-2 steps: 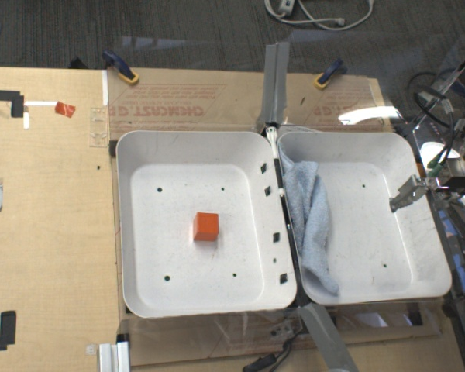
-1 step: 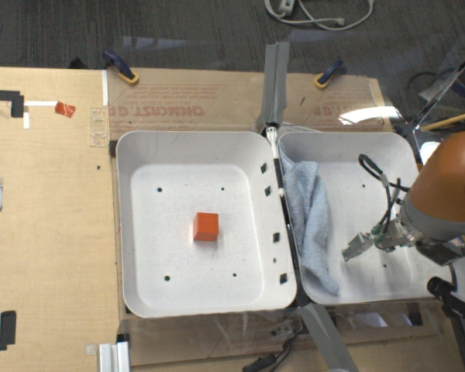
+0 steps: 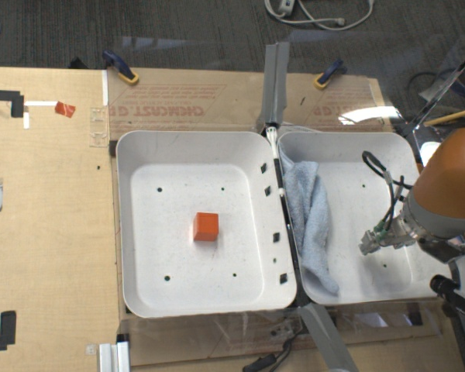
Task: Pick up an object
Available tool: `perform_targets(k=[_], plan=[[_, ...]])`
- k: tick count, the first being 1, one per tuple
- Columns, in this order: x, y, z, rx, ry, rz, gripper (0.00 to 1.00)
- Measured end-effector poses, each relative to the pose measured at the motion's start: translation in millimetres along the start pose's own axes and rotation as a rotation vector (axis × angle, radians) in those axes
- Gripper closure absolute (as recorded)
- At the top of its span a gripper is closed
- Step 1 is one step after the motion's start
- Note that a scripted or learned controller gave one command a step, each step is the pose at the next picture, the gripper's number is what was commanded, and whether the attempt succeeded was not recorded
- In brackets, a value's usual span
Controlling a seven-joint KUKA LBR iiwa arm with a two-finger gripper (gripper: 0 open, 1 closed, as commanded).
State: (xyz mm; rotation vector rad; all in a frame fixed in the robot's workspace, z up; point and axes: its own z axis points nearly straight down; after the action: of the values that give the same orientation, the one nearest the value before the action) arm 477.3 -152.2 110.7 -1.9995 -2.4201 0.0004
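Where the desk (image 3: pixel 46 208) carries two white bins, one orange cube (image 3: pixel 206 227) mid left bin (image 3: pixel 139 208), one pale blue cloth (image 3: pixel 310 223) along right bin (image 3: pixel 349 149) left wall, gripper (image 3: pixel 374 242) over right bin, closure cannot be told, cardboard lettering mirrored, unreadable.

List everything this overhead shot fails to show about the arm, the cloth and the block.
- Gripper, camera view: small and blurred below the wrist; open or shut cannot be told.
- Arm, camera view: cut off by the right edge.
- Blue cloth, camera view: its folds hide the right bin floor beneath.
- Orange block, camera view: only the top and one side show; the underside is hidden.
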Motion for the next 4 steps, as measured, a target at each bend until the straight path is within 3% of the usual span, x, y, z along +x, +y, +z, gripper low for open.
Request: perform_targets(k=[1, 2, 3, 4], plan=[[-18, 41, -67, -0.002, -0.003, -0.293, 1.00], [-28, 51, -92, -0.004, -0.005, -0.812, 1.00], [-43, 101, -95, -0.004, -0.006, -1.085, 1.00], [-77, 119, -84, -0.004, -0.007, -1.442, 1.00]])
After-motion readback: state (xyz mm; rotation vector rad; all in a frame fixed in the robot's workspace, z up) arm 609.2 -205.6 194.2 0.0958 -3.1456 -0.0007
